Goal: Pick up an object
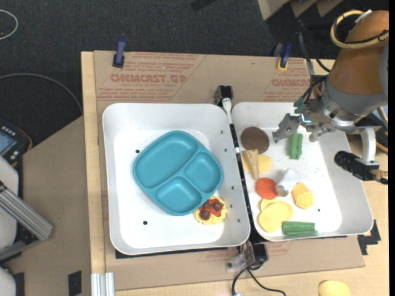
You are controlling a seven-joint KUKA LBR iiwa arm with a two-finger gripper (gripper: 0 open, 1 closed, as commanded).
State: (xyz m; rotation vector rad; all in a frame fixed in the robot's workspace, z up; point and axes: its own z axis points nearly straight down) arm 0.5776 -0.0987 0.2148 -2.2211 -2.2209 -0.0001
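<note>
Reading "CHEMCAST GP" in red across the cardboard [148, 78] on the table, while the hand [300, 126] hangs spread wide in the right bin [345, 165], above an upright green vegetable piece [295, 145], gripping nothing.

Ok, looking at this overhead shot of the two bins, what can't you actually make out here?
- Whether the tool grips the green piece under it: the wrist blocks the contact.
- The small grey item beside the red-orange disc: too small and blurred to identify.
- The yellow object at the bottom edge: cut off by the frame.
- The toppings on the small pizza-like piece by the blue divided plate: too small to name.
</note>
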